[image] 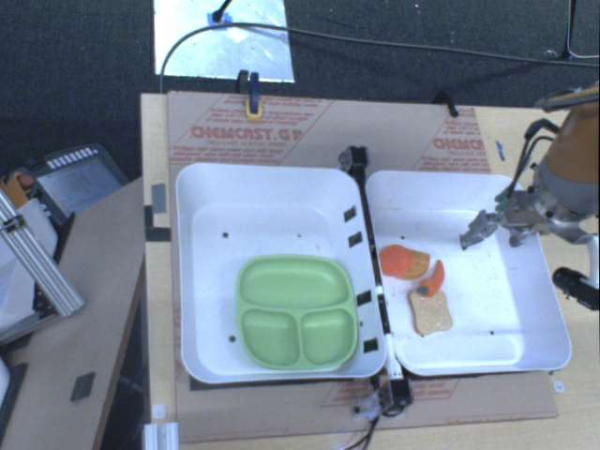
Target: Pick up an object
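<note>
A dark carpeted floor (75, 54) surrounds a wooden bench (150, 129), with a shiny metal sheet (223, 26) lying behind it.

Chunky grey metal robot arm (570, 190) with an orange band up top, thin cable looping alongside, small grey two-finger gripper (476, 230).

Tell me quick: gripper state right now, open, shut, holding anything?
Gripper: above the right bin, nothing seen between its fingers; open or shut cannot be told.
</note>
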You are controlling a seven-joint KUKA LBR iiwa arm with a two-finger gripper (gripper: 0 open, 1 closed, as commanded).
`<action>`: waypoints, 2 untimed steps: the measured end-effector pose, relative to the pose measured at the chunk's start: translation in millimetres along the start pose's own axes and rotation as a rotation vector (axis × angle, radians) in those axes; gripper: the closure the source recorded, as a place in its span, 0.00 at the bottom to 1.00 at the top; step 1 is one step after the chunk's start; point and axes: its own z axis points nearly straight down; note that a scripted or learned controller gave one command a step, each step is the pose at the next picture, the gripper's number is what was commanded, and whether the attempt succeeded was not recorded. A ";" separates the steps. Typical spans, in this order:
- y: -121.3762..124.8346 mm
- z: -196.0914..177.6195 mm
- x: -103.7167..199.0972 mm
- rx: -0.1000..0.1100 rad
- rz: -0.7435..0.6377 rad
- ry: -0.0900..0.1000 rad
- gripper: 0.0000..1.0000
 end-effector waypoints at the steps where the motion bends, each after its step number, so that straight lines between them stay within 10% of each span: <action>1: 3.2 -7.0 0.3 -0.013 -0.003 -0.003 0.00; 2: 1.7 34.3 1.6 -0.010 -0.002 -0.002 0.00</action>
